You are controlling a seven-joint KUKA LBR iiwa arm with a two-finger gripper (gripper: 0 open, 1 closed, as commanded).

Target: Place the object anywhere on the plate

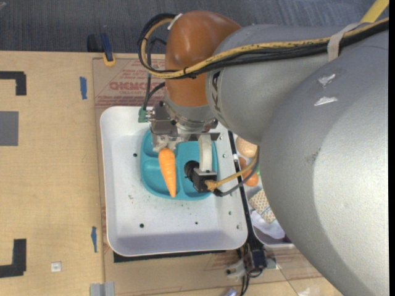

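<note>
An orange toy carrot [168, 172] lies lengthwise on the teal divided plate [150, 176], its thick end pointing up the view. The plate rests in the upper middle of the left white bin [123, 214]. My gripper [163, 140] hangs right over the carrot's thick end, touching it or just above it. The wrist and the orange band of the arm hide the far part of the plate.
The grey arm covers most of the right bin. At its left edge show a pale round thing [247, 148], an orange piece [252, 177], a patterned item [263, 206] and something white [271, 228]. The left bin's white floor lies below the plate.
</note>
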